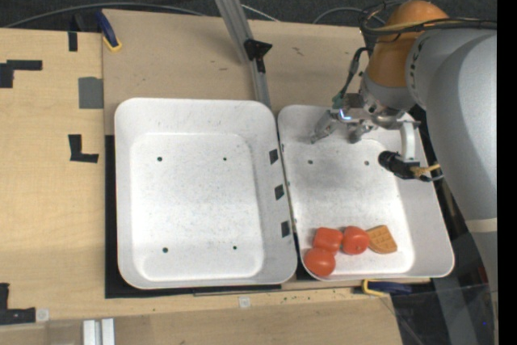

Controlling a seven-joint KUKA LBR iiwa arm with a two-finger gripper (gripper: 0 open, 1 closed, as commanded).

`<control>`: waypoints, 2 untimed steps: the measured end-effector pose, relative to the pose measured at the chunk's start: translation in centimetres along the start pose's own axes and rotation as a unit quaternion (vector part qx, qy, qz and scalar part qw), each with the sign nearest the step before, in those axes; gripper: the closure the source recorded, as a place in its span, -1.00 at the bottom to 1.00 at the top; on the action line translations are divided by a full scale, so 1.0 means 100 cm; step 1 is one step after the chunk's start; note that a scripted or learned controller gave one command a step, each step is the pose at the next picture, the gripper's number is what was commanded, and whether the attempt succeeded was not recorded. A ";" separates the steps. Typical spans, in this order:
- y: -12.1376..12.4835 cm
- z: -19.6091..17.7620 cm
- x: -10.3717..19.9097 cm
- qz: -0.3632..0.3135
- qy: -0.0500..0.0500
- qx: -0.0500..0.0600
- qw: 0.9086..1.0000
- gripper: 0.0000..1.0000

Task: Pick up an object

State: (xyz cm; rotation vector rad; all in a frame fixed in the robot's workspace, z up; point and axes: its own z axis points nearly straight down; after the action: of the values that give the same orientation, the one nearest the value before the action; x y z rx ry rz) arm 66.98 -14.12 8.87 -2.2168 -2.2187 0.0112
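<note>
Tomatoes point(333, 246) beside cracker point(382, 239), right bin point(428, 254) front; jaws point(339, 128) spread, well apart.

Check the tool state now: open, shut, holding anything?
Tool: open, fingers spread, nothing between them. It sits over the far end of the right bin, well apart from the red and orange pieces at the near end.

Two shallow white plastic bins point(198, 113) point(420, 258) are set side by side; three round red pieces point(338, 246) and a flat orange wedge point(382, 239) are gathered in the right bin's near corner.
</note>
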 end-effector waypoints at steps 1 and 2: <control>0.000 -0.010 0.000 -0.001 0.000 0.000 1.000 1.00; -0.009 -0.065 -0.001 0.000 0.000 -0.007 1.000 1.00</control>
State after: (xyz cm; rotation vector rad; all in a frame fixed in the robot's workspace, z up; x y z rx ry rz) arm 66.13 -14.25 15.34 -2.2238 -2.2250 -0.0038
